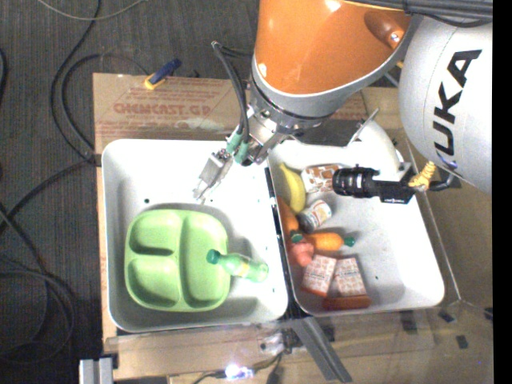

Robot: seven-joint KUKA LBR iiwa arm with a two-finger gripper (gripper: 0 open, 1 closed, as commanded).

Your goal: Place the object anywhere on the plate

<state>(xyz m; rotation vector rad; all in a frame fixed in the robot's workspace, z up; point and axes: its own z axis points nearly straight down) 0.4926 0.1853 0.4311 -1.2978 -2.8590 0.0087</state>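
Camera view.

- Left bin: white and shallow. A green divided plate is set in its lower left part.
- Green bottle: laid on its side. Its dark cap end is rested on the plate's right compartment, and its body is extended over the plate's right rim toward the bin floor.
- Gripper: held above the upper middle of the left bin, just above the plate's top edge and apart from the bottle. Nothing is seen held in it. Whether the tool is spread or pressed together cannot be told.
- Right bin: white. A banana is placed at its upper left, with a small can just beside it. A carrot is laid below the can. Two red-and-white packets are set side by side near the bin's lower left.
- Cardboard sheet: seen under the bins' far edge, with a blue-and-yellow item at its top edge.
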